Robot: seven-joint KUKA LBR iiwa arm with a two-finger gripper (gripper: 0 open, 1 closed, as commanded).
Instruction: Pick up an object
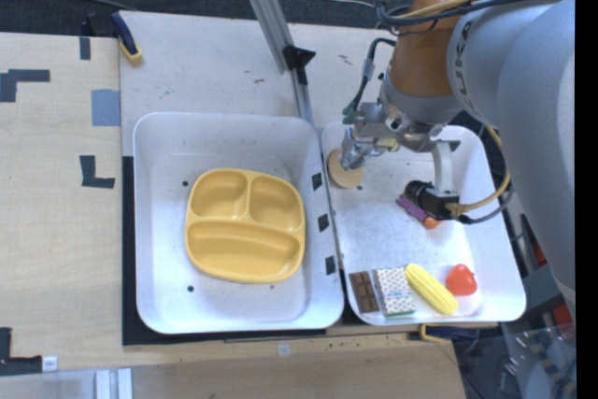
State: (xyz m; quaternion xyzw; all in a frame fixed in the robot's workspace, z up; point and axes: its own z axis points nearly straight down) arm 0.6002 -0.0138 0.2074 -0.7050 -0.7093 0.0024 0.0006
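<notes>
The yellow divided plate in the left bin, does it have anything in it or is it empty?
Empty. The yellow divided plate lies flat in the left bin, and all three of its compartments show bare yellow.

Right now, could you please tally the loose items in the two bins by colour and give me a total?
Yellow: 2, the divided plate and the corn cob
Red: 1, the tomato-like piece
Brown: 2, the chocolate-like bar and the tan round piece under the gripper
Pale green-white: 1, the packet
Purple and orange: 1, the marker-like item
Total: 7
</notes>
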